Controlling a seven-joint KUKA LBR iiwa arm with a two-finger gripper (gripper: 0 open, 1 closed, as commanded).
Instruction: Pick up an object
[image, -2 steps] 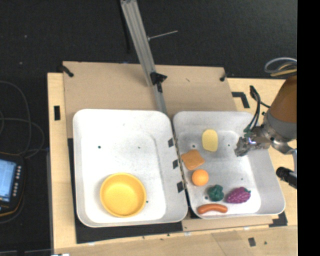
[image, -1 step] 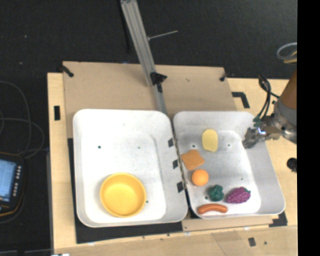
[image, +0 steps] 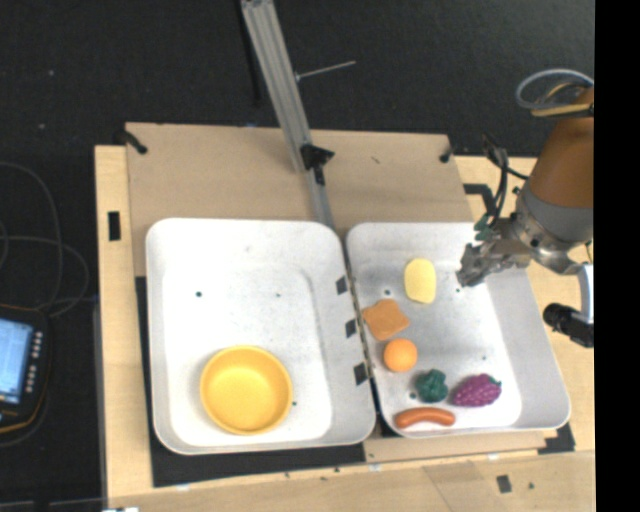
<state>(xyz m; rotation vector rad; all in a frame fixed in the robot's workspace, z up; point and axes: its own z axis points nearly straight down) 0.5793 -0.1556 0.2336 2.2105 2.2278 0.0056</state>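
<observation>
We see bowl (image: 246, 389) in left bin (image: 240, 250); food pieces in right bin (image: 520, 330), gripper (image: 474, 266) over its far side.

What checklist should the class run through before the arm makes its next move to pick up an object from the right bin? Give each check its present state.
1. Gripper is over the right bin, at its upper right part: ok.
2. A target lies close by: the pale yellow object sits just to the camera view's left of the gripper, apart from it: ok.
3. Nothing between the fingers yet: cannot tell.
4. Target has free room around it: the brown piece and the orange ball lie lower down, not touching it: ok.
5. Gripper directly above the target: not ok, it stands to one side.
6. Yellow bowl in the left bin is out of the way: ok.
</observation>
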